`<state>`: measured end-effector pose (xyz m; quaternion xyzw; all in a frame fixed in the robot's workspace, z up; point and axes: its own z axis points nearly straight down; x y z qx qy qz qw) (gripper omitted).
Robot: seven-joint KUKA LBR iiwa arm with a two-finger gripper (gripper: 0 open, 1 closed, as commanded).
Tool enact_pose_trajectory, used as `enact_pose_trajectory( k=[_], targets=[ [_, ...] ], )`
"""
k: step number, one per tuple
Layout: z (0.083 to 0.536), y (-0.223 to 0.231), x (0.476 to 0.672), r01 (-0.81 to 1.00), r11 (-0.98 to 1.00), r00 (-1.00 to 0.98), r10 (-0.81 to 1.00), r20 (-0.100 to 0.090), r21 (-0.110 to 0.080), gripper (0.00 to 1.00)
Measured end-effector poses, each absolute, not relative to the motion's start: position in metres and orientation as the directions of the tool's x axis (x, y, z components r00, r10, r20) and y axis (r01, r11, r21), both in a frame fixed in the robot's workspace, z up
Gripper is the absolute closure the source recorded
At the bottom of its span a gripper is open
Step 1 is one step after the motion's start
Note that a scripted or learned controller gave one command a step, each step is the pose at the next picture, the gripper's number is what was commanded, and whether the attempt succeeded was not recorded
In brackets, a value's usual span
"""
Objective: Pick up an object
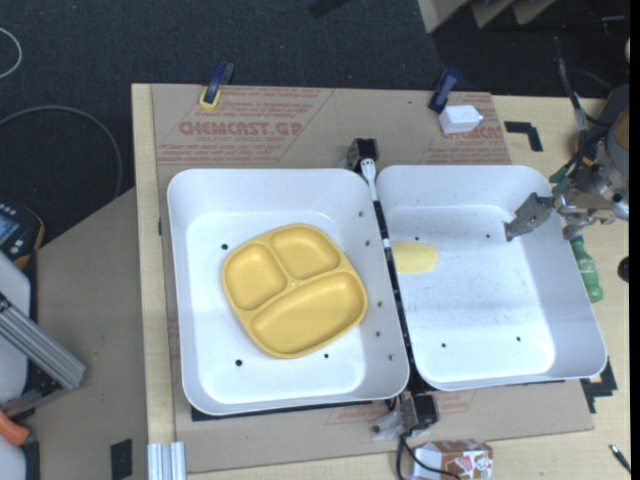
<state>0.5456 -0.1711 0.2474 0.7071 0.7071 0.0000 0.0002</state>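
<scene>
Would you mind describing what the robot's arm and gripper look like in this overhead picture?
At the right edge of the view, the gripper is a compact assembly of grey and metallic parts, ending in a slim grey finger that points left. Dark cables loop above it. A green piece hangs just below the assembly. No markings are legible at this size.

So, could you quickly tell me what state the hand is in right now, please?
Hand: over the right bin's far right corner, nothing seen in it; open or closed cannot be told.
</scene>
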Motion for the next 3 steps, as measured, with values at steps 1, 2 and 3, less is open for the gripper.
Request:
enact_pose_trajectory(
  k=[1,2,3],
  targets=[
    [0.348,-0.112,0.496,1.000,0.006,-0.006,1.000,0.000,0.008,0.00],
    [0.443,-0.034,0.480,1.000,0.009,-0.009,1.000,0.001,0.012,0.00],
    [0.448,-0.038,0.480,1.000,0.002,-0.002,1.000,-0.002,0.006,1.00]
  ],
)
